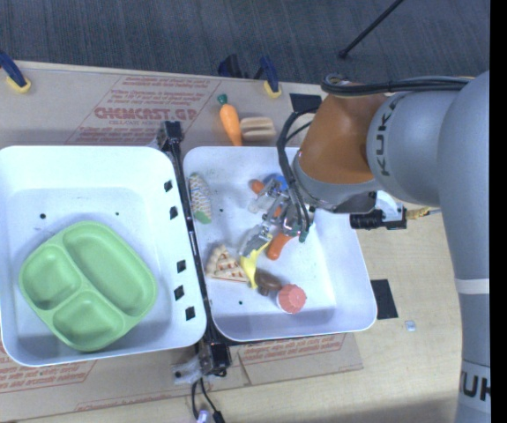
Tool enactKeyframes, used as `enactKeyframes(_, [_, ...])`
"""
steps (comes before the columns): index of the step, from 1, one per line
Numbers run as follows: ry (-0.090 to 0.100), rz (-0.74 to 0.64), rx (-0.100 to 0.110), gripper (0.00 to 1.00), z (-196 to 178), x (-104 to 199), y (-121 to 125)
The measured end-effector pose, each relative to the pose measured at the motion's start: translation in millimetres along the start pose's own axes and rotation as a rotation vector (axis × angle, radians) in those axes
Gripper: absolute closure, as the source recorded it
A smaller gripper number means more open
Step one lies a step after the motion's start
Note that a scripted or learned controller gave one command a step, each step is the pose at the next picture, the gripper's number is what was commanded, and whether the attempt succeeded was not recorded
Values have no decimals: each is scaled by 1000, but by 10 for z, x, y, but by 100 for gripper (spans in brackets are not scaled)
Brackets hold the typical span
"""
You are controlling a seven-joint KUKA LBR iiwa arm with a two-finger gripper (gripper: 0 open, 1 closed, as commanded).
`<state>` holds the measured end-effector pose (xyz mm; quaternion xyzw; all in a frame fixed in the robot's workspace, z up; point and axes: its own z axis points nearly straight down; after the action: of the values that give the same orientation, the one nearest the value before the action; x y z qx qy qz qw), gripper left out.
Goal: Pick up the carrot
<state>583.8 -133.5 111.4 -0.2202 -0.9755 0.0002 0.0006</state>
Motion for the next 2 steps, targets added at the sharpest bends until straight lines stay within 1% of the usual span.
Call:
enactKeyframes(1, [-1,180,-1,0,195,-154,536])
enactKeyframes(2, [-3,175,0,100,90,-159,539])
